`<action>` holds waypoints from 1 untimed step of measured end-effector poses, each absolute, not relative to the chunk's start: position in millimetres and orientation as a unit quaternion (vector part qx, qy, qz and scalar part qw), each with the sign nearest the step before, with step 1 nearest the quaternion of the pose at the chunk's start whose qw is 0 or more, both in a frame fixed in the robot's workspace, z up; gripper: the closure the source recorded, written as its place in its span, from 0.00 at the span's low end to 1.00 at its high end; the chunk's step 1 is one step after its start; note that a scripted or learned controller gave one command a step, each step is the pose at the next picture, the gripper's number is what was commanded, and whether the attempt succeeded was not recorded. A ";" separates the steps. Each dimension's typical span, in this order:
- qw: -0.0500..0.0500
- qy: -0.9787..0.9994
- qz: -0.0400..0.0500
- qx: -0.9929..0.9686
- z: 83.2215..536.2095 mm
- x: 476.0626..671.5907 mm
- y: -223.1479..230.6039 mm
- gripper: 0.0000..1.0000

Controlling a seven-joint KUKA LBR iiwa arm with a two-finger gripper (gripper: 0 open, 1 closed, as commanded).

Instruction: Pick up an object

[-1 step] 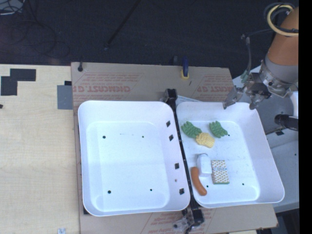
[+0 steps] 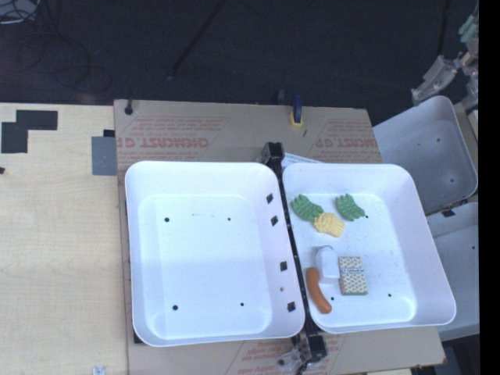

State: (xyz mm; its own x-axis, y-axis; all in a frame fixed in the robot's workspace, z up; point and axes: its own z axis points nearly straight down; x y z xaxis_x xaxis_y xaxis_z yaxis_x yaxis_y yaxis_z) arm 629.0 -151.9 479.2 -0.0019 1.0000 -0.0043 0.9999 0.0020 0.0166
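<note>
Cardboard [image 2: 203, 135] under two white bins [image 2: 203, 256]; pale wood bench [image 2: 55, 248] left, dark floor [image 2: 234, 37], cables behind; my jaws' state: cannot tell

A single fixed camera looks down at a slant from above the bench, far enough back to take in both the left shallow white plastic bin [image 2: 203, 252] and the right shallow white plastic bin [image 2: 406, 248] whole, on the brown cardboard sheet [image 2: 226, 131].
</note>
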 end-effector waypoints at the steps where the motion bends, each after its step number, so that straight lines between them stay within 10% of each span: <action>1: 0.003 0.706 0.000 0.708 543.0 587.6 -196.6 0.00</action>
State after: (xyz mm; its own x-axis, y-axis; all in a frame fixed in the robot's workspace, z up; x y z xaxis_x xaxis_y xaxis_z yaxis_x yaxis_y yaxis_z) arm 587.6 -196.6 543.0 0.0030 1.0000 -0.0040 1.0000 -0.0030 0.0050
